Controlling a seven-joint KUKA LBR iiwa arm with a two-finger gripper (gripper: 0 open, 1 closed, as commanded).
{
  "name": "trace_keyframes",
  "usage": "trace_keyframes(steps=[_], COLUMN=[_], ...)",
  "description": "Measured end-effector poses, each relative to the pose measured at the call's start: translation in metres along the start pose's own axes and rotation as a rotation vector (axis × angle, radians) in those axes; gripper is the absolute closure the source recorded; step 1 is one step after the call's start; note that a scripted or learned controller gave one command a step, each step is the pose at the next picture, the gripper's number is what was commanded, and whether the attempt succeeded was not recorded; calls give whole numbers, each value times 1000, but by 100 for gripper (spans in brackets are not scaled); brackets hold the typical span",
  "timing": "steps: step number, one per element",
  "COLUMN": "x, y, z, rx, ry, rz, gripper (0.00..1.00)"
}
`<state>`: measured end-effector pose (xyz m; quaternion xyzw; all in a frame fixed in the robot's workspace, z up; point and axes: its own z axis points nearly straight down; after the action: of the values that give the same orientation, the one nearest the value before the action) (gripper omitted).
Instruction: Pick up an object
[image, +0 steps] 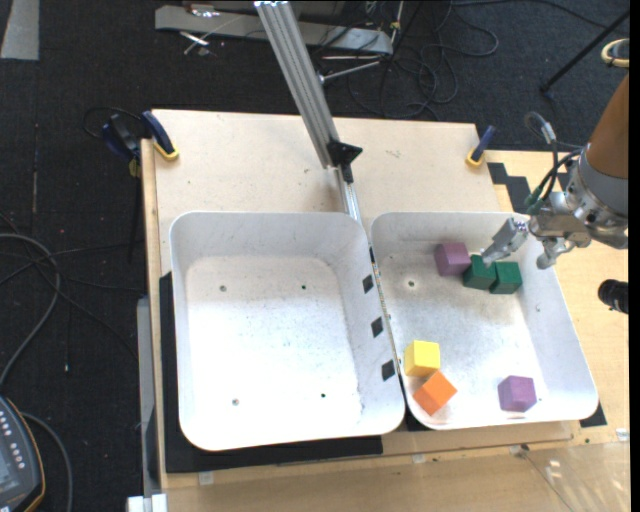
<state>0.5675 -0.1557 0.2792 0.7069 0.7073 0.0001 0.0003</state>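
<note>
Reaching in over the right bin (560, 300), the gripper (527, 243) is hovering with fingers apart just beside the green block (494, 275) — nothing is being held, so grasping and lifting are remaining.

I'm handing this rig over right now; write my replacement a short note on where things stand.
Gripper: over the right bin's upper right, beside the green blocks; fingers look spread, nothing between them.
Things: all in the right bin. Purple cube left of the green blocks; yellow cube and orange cube by the lower left wall; second purple cube lower right.
Done: nothing lifted.
Left: grasp and lift one object.
</note>
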Motion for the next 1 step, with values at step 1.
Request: trace_keyframes(steps=[1], x=[-26], y=[58], z=[158], rx=[-5], ry=[-6], rz=[0], gripper=[0])
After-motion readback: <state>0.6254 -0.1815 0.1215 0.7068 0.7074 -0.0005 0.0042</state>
